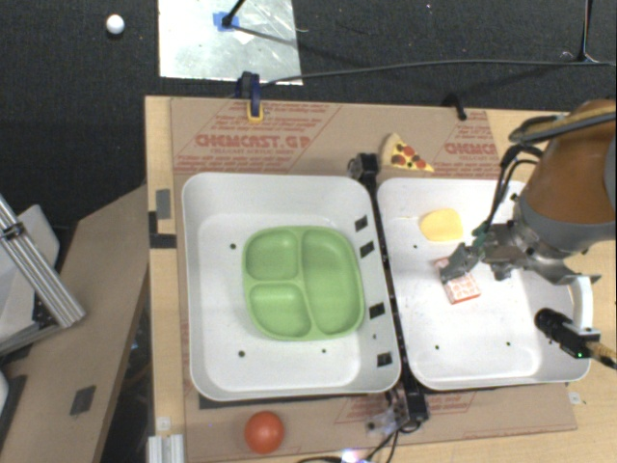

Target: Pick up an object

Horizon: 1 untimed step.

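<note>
Red-and-white packet (464,288) lies just beside the tool (457,264).

Big rounded arm (576,186) is showing a glossy orange band (580,157) wrapping its broad upper part, smooth with soft highlights, and a grey ring (562,231) is sitting under it as a duller collar, narrowing toward the wrist. Thin black cable (500,196) is running down the outside of the orange part in a loose curve and is going into the dark metal block at the wrist. Small gripper (457,264) is looking dark grey to black, angular and blocky against the rounded arm, with bits of bare metal catching light; finer detail is blurring out.
</note>
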### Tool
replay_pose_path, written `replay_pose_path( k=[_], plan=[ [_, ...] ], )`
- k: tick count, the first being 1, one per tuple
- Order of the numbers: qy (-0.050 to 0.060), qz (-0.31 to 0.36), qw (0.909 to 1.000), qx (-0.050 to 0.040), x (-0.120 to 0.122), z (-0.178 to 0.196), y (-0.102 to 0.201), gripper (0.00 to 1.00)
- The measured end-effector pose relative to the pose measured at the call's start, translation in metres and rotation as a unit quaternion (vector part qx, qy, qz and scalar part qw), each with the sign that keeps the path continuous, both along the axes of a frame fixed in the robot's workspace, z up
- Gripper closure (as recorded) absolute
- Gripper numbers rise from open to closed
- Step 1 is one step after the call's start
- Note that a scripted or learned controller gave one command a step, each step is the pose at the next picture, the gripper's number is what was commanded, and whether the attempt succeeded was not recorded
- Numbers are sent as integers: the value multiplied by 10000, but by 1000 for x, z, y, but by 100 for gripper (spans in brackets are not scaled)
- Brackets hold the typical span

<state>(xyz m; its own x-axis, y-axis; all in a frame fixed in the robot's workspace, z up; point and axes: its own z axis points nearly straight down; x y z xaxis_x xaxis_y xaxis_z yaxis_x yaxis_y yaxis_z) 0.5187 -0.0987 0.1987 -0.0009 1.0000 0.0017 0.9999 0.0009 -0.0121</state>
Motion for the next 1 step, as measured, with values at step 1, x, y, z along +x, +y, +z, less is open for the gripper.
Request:
replay_pose_path(
  k=[1],
  plan=[
    [-68,12,10000,-8,3,6,0,0]
  ],
)
